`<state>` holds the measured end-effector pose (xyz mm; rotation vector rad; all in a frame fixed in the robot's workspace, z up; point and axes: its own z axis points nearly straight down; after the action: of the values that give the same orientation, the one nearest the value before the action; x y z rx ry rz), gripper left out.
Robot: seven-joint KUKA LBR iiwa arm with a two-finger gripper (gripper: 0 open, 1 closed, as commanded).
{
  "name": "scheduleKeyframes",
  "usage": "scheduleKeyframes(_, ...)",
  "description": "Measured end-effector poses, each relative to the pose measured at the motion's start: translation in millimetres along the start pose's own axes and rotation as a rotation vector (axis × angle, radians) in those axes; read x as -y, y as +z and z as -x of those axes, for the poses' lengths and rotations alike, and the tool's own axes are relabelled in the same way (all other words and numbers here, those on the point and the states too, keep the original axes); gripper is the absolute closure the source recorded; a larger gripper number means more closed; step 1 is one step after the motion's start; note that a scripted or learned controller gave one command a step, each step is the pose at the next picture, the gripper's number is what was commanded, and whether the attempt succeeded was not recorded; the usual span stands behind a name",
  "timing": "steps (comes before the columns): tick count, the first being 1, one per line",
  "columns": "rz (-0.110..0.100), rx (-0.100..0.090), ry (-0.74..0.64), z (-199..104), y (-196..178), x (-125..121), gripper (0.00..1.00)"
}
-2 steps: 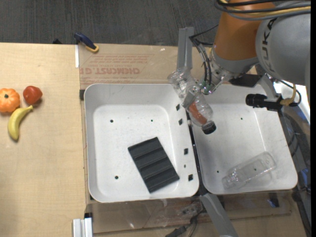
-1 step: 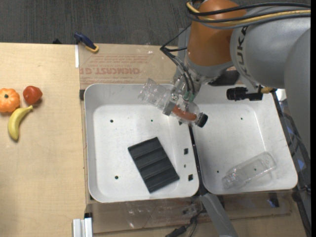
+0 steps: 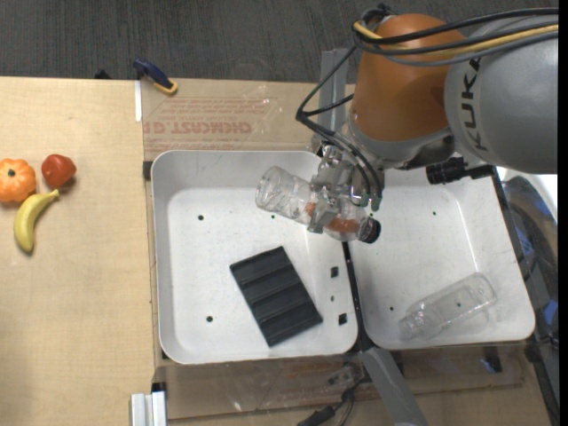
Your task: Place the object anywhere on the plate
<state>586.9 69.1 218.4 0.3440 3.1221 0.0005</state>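
A clear plastic cup (image 3: 282,191) hangs tilted on its side over the back of the left bin (image 3: 177,264). My gripper (image 3: 321,209) is shut on the cup's right end, above the divide between the two bins. A black ridged rectangular plate (image 3: 275,295) lies flat on the left bin's floor, in front of and below the cup, slightly left of the gripper. The grey arm with its orange band (image 3: 404,78) comes in from the upper right and hides the back corner of the right bin.
A clear plastic bottle (image 3: 448,306) lies on its side in the front of the right bin (image 3: 497,229). An orange (image 3: 15,181), a red fruit (image 3: 59,170) and a banana (image 3: 31,220) sit on the wooden bench at far left. Cardboard (image 3: 226,118) lies behind the bins.
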Motion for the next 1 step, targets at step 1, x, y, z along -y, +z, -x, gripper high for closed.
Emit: scheduleKeyframes(1,0.001,0.002,-0.296,15.2,-29.4,26.3,1.0)
